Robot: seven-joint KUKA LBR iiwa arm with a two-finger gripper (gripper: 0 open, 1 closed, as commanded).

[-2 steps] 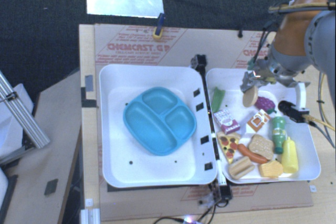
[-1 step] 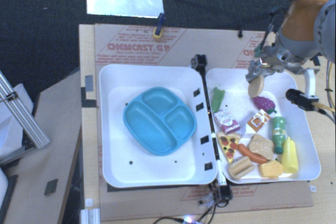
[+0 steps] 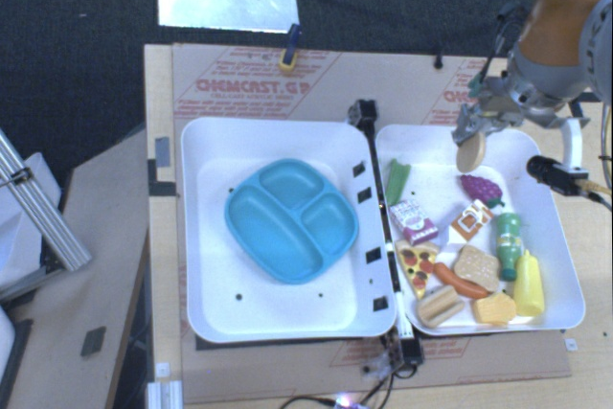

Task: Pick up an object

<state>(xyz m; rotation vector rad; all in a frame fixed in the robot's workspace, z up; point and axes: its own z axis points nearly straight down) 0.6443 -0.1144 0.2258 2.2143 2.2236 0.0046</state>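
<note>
Nearest us a hot-dog bun (image 3: pixel 440 305) lies in the right bin (image 3: pixel 571 300), while our gripper (image 3: pixel 470 147) pinches a tan disc (image 3: pixel 468 153) above that bin's far end, and we judge this edge-on hold could slip.

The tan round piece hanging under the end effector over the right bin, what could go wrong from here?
1. The tan round piece hangs below the end effector with little of it seemingly gripped, so it may slip and fall.
2. If it falls, it would likely land on or near the purple grapes in the crowded right bin and scatter its neighbours.
3. It is near the bin's far rim, so it might bounce out.
</note>
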